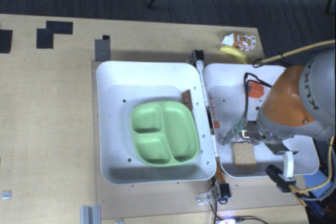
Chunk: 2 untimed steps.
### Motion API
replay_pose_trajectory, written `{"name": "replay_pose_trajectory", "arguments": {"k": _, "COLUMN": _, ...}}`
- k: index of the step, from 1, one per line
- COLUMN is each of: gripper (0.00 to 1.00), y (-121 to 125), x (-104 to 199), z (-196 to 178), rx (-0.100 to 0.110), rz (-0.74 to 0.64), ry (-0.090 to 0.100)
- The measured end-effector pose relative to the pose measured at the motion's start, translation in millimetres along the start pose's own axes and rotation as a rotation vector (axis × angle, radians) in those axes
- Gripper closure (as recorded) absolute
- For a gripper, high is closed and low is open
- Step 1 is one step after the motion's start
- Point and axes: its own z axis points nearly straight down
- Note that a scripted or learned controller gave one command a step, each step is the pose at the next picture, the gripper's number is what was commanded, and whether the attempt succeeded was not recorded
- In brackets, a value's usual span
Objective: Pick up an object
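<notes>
You look down from a single fixed camera above the bench (47, 128), tilted at a slant. Both white bins (113, 113) sit mid-frame, and the arm (294, 102) enters from your right.

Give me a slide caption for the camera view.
Arm over right bin near tan block; green tray in left bin.

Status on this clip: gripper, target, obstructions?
Gripper low in right white bin. Tan square sponge just below it, not seen held. Green divided plastic tray in left bin.
</notes>
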Motion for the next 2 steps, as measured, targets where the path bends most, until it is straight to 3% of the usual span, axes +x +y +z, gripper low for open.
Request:
{"name": "replay_pose_trajectory", "arguments": {"k": 1, "gripper": 1.0, "y": 2.3, "x": 0.2, "z": -11.3, "rx": -0.006, "rz": -0.002, "ry": 0.0}}
{"name": "replay_pose_trajectory", "arguments": {"k": 2, "gripper": 1.0, "y": 72.1, "x": -30.6, "z": 0.1, "rx": 0.0, "rz": -0.002, "ry": -0.001}}
